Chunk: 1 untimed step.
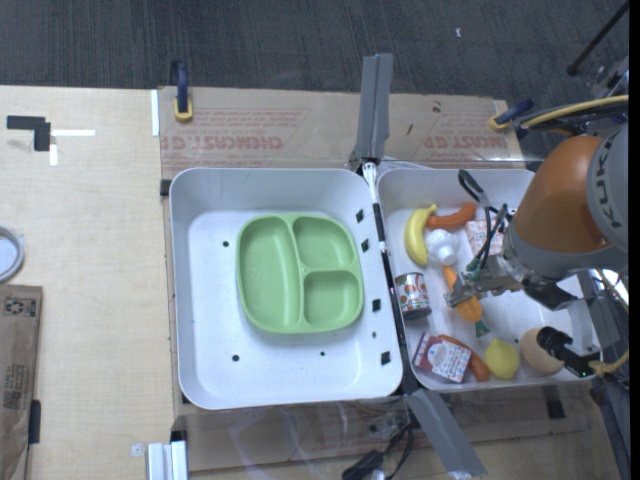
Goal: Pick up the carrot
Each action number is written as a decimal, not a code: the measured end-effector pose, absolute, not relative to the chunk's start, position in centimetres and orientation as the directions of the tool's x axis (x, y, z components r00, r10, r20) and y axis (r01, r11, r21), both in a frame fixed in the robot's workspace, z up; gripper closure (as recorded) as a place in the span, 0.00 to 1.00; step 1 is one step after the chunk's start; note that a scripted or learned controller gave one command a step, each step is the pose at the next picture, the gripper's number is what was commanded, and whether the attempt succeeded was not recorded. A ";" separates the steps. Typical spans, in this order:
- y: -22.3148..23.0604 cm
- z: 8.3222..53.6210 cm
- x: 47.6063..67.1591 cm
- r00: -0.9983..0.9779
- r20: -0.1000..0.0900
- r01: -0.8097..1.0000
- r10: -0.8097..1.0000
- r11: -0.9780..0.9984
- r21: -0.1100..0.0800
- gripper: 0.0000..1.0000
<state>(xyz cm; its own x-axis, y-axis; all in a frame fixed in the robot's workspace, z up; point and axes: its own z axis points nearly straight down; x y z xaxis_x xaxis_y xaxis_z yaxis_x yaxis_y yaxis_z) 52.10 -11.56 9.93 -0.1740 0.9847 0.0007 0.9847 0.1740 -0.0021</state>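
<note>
Arm (560,208) reaches in from the right, with its orange band over the right half of the right bin (440,172) and the wrist angled down and to the left. Gripper (472,286) sits low near the middle of that bin, in among the clutter. We can't tell whether it's released or clenched; the tip is too cluttered to read.

Carrot (455,216), as we read it, is the orange tapered piece at the bin's far side. It lies roughly crosswise, its left end near the top of the banana (417,233), and it's apart from the gripper, farther back.

1 small orange piece (470,313) lies right at the gripper; we can't identify it. Can (412,295) is left of the gripper by the bin's left wall. Red packet (443,356) and lemon (501,358) are at the near edge. Left bin (200,298) holds 1 green 3-section plate (298,271).
</note>
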 end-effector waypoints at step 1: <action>-7.4 19.0 57.0 -0.013 -0.002 1.000 1.000 0.013 -0.003 1.00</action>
